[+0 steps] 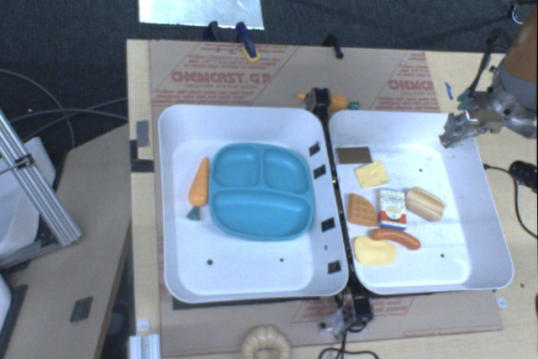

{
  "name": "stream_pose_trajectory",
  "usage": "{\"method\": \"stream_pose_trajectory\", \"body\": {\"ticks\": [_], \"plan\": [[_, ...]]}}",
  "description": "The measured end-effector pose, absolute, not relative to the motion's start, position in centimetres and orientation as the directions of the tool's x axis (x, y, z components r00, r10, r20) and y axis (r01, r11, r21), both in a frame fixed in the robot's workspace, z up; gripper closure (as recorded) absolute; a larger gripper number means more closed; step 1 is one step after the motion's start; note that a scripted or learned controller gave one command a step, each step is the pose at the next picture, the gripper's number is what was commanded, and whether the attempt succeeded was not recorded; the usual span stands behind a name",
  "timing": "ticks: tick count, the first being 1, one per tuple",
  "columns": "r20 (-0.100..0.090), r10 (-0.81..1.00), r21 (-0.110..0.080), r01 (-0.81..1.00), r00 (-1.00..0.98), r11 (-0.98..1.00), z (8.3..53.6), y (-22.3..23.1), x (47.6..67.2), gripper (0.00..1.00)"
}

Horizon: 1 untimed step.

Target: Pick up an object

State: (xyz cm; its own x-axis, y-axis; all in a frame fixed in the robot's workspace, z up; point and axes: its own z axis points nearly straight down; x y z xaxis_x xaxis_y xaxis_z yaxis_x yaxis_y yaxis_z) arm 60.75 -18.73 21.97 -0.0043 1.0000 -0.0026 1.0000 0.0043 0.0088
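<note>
Objects cluster mid right bin [471, 206]: hot dog [395, 238], bun [424, 203], carton [392, 208], cheese [371, 174], waffle [362, 209]. Left bin [181, 181] holds blue plate [256, 190], carrot [198, 182]. End effector [458, 130] at right bin's upper right rim, holding nothing; finger state: cannot tell.

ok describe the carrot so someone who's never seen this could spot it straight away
Find the left white bin, the one holding the blue divided plate. Just left of that plate lies the carrot, pointing up and down the picture. It is the bin's one slim orange thing, with a small green stub at its lower end.

Bench [101, 181] bears two white bins [252, 118] side by side.
</note>
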Motion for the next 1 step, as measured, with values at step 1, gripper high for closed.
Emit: {"method": "stream_pose_trajectory", "body": {"ticks": [1], "plan": [[-0.001, 1.000, 0.004, 1.000, -0.004, 0.004, 22.48, -18.74, 60.84, 1.00]]}}
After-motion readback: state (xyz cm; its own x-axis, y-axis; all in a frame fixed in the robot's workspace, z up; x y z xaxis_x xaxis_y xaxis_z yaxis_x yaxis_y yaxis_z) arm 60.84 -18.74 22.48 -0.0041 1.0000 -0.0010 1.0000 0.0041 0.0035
